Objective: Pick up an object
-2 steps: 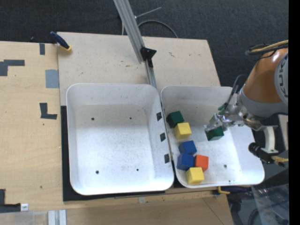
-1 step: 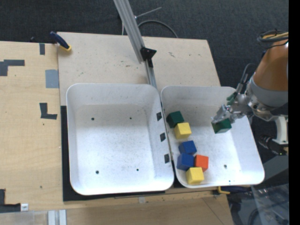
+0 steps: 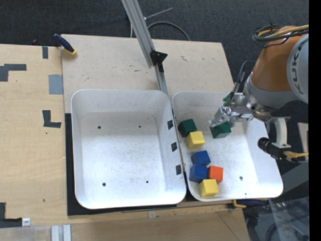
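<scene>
My gripper (image 3: 221, 123) hangs over the upper middle of the right bin (image 3: 262, 184), reaching in from the right. A dark green block (image 3: 220, 130) sits between its fingertips, tilted, and the gripper is shut on it. Left of it in the same bin lie another dark green cube (image 3: 187, 127) and a yellow cube (image 3: 195, 139). Toward the front are two blue cubes (image 3: 200, 158) (image 3: 197, 172), an orange cube (image 3: 215, 173) and a second yellow cube (image 3: 208, 188).
The left bin (image 3: 80, 149) stands beside the right one, sharing a middle wall. A slanted metal pole (image 3: 142, 26) runs down to the bins' back edge. The arm's orange and grey body (image 3: 278, 74) fills the right side.
</scene>
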